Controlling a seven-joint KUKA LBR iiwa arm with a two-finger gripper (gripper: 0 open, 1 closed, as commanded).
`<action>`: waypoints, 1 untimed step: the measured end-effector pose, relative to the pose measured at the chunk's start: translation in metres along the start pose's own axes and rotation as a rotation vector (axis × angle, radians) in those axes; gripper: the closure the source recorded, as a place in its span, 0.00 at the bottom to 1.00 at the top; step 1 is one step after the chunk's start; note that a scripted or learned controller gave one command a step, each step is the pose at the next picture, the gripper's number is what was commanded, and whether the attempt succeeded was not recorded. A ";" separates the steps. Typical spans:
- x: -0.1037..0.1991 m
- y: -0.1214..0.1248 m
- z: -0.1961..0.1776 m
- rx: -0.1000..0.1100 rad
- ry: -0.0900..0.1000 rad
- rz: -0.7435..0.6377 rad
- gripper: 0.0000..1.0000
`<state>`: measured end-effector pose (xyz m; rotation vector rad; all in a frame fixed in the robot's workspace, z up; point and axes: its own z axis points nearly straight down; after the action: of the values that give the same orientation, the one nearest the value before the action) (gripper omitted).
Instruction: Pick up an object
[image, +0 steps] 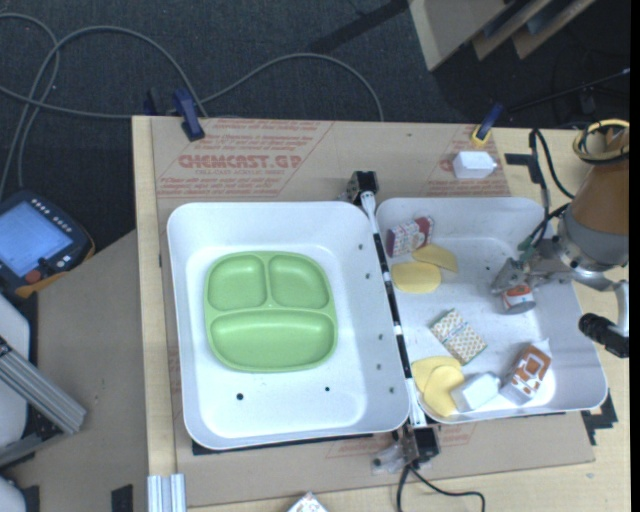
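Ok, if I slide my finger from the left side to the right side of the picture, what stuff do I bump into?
Green divided plate in the left bin → red-and-white packet → checkered packet → gripper over a small red-and-white item → orange band on the arm.

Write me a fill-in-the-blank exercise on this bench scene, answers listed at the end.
1. The divided plate in the left bin is coloured ____.
2. That plate has ____ compartments.
3. The end effector is over the ____ bin.
4. The patterned packet lies in the ____ bin.

Missing words: green; three; right; right
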<state>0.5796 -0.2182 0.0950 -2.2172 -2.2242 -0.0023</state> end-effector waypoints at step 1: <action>0.107 0.046 0.010 -0.002 -0.001 0.002 1.00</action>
<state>0.6255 -0.1107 0.0851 -2.2214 -2.2237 -0.0030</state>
